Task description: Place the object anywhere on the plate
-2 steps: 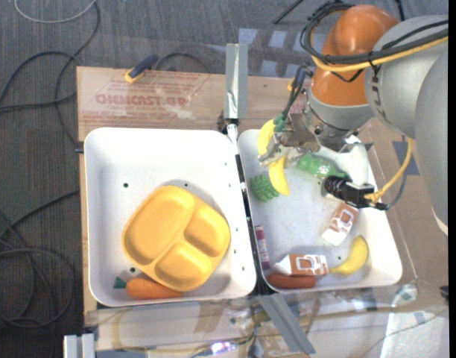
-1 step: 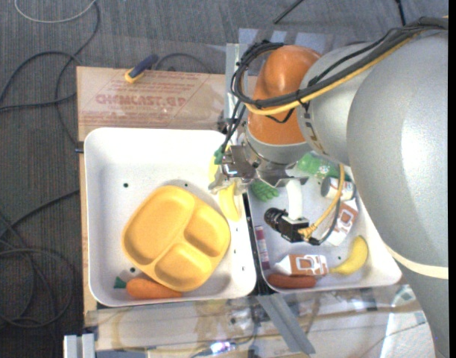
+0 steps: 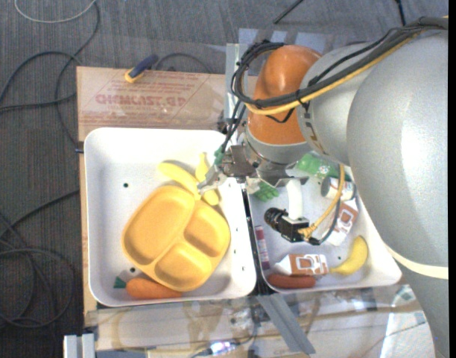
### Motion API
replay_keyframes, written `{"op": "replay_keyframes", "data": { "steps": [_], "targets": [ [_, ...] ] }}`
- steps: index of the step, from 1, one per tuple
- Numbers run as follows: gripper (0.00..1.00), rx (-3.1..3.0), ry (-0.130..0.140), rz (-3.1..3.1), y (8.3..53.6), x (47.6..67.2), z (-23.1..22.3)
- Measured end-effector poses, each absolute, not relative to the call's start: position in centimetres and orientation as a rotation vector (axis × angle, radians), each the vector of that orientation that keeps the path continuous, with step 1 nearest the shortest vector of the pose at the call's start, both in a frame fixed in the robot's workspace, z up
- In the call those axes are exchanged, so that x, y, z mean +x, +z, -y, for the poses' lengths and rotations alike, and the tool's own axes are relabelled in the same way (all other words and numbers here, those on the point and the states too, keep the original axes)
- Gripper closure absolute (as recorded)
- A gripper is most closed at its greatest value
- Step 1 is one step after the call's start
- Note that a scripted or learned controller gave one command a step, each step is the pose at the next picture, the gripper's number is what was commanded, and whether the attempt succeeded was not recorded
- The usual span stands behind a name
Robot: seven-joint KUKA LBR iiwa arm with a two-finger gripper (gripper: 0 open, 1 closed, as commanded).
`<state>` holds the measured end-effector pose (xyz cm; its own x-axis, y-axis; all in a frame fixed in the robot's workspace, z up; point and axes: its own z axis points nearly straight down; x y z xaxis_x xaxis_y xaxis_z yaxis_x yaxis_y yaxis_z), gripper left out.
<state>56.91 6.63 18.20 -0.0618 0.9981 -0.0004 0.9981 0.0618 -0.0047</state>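
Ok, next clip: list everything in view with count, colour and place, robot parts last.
plate: one, yellow, divided, in the left bin
left bin: one, white, on the bench's left
right bin: one, white, partly under the arm
carrot: one, orange, left bin's near edge, beside the plate
yellow toy: one, yellow, left bin, behind the plate
banana: one, yellow, right bin's near side
carton: one, brown and white, right bin
sausage: one, red, right bin's near edge
green toy: one, right bin
board: one, brown, behind the left bin
arm: one, grey with orange band
end effector: one, above the left bin's far right corner

The bench (image 3: 150,99) bears two white bins (image 3: 101,200), side by side.
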Motion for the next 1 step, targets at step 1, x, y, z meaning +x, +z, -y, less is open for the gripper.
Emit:
{"op": "replay_keyframes", "data": {
  "steps": [1],
  "targets": [
    [1.0,-2.146,0.009,2.287,18.97,56.86,-6.71]
  ]
}}
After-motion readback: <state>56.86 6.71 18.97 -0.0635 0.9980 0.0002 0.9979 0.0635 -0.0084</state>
